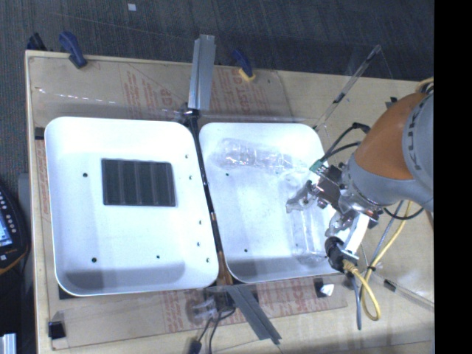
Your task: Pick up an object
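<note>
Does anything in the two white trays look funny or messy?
Nothing looks spilled or broken. The left bin holds a dark ribbed panel lying flat and straight. The right bin holds clear, crinkly plastic things that are hard to make out against the white. The end effector is over that bin's right side.

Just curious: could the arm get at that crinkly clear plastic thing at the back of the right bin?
Probably yes. The clear plastic thing lies uncovered in the right bin, and the gripper is nearby over that bin.
</note>
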You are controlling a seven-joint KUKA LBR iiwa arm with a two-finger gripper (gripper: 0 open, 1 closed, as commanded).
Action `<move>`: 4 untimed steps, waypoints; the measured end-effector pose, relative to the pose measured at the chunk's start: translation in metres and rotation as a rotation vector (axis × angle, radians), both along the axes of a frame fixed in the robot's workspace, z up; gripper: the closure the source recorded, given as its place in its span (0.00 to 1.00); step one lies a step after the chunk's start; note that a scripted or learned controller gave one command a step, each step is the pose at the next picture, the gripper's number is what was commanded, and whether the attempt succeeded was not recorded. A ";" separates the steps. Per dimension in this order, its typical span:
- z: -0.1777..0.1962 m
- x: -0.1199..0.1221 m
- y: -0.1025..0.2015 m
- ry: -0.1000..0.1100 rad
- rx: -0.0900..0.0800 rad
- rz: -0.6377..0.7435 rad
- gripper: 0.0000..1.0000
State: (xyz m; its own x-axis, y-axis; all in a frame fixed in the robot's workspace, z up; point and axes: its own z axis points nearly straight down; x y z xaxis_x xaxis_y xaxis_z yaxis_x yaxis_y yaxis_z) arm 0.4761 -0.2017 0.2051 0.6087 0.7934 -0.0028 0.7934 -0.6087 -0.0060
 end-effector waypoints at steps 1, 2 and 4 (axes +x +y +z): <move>0.009 0.001 0.000 0.001 0.000 0.005 1.00; 0.117 0.060 0.011 -0.008 0.000 0.331 1.00; 0.026 0.091 0.029 0.004 0.004 0.122 1.00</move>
